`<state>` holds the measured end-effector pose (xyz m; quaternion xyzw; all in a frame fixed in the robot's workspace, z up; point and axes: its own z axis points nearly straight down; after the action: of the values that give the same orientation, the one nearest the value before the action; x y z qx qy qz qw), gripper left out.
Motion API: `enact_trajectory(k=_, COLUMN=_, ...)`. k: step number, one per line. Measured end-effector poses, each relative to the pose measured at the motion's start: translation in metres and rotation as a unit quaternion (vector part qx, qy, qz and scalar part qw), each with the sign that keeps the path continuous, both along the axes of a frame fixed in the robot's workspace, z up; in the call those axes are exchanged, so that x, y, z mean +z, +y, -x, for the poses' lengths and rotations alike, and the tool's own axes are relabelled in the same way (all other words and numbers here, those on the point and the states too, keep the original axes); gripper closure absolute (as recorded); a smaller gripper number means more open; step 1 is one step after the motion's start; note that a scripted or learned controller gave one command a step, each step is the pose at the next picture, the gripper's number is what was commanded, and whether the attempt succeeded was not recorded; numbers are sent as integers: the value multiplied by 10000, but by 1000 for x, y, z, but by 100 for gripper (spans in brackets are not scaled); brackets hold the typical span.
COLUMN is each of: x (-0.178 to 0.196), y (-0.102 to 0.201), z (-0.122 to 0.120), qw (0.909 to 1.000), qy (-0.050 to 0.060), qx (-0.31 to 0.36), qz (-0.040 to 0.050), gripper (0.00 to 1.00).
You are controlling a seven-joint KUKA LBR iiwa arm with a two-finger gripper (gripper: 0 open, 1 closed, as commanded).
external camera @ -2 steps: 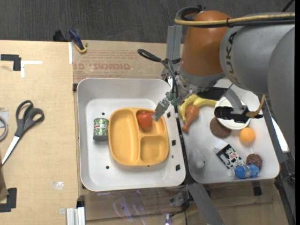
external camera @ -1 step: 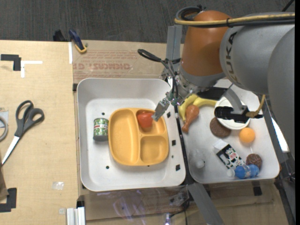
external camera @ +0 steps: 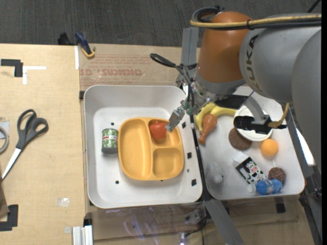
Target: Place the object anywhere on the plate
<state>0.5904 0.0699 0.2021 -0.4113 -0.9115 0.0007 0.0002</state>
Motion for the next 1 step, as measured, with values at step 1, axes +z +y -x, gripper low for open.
enact_trajectory(k=1, x=0, y=0, z=0, qw=10000, qy=0, qx=0, qz=0, gripper=0)
